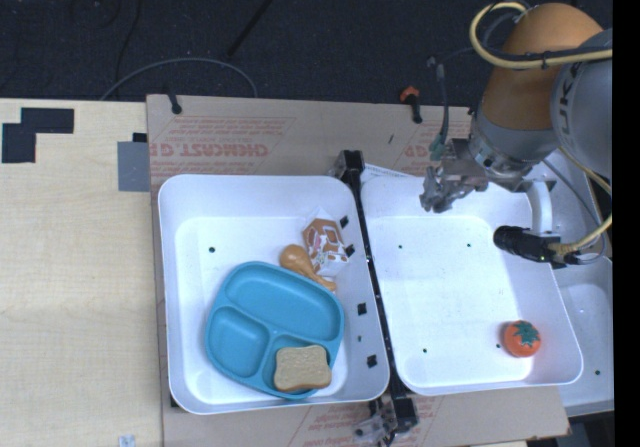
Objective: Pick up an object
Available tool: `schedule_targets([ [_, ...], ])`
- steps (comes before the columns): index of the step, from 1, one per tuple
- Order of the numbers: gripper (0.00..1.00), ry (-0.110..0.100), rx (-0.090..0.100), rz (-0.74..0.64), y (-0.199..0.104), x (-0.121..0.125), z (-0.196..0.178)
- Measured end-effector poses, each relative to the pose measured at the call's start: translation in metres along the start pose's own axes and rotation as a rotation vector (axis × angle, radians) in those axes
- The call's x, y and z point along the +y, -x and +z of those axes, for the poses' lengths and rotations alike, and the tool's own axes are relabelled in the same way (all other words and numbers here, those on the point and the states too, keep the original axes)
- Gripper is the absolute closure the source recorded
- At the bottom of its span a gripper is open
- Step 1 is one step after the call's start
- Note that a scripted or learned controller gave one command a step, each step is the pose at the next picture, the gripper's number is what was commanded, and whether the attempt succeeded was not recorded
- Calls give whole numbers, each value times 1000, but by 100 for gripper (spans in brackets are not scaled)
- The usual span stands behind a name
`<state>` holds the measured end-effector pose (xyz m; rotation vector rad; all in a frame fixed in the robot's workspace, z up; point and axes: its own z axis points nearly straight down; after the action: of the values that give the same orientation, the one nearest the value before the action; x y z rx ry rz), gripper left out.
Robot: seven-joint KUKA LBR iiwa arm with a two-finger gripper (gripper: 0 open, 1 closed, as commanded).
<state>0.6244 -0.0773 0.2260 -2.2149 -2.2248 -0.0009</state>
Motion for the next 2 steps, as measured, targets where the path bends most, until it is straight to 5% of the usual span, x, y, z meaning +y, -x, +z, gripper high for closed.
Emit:
schedule_targets([
  [2, 100, 0, -1, -1, -99, -1, -15],
])
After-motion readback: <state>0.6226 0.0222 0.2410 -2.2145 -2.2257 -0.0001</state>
